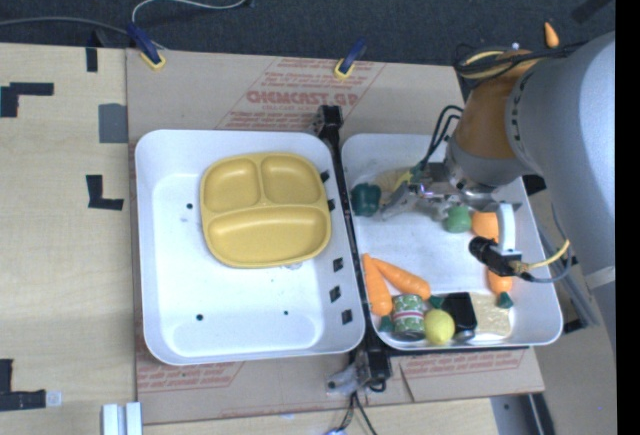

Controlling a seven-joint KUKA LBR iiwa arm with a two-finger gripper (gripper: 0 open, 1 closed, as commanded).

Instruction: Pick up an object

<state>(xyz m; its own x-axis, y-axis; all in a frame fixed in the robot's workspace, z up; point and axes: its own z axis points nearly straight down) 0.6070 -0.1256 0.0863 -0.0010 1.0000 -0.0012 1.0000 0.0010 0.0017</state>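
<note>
Gripper, fingers seemingly spreading and holding nothing, is hovering by the right bin's far-left corner beside a small dark-green toy vegetable: light, rigid, smooth, graspable across its middle

The arm runs off the right edge and covers the right bin's far right corner and part of its right wall. The gripper is a dark, blurred tangle, so its fingers cannot be made out. A green thing and an orange thing sit partly under the wrist. The can's label is too small to read. A black thing is partly hidden behind the lemon.
</note>
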